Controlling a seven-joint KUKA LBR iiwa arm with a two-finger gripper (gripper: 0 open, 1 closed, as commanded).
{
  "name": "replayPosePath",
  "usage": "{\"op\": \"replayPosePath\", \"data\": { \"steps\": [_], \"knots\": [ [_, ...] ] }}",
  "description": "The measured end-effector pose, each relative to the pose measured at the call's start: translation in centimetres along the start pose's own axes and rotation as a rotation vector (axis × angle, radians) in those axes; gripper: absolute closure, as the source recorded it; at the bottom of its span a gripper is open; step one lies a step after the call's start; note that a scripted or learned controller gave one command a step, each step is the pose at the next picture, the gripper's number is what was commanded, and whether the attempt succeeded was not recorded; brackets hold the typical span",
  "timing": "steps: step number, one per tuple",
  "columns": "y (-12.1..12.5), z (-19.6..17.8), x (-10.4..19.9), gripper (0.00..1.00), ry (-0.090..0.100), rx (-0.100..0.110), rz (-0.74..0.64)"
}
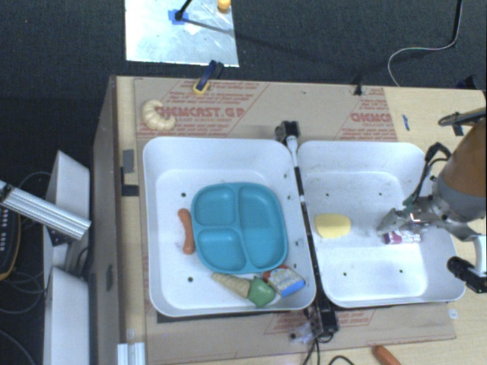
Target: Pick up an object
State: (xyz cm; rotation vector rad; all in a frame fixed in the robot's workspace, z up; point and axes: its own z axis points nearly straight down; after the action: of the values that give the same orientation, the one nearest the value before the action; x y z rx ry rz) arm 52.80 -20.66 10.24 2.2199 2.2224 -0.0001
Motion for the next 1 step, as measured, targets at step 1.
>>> {"op": "replayPosePath", "data": {
  "steps": [1],
  "knots": [
    [0.12, -1.11, -0.02, 1.0, -0.001, -0.003, -0.001]
  ]
}}
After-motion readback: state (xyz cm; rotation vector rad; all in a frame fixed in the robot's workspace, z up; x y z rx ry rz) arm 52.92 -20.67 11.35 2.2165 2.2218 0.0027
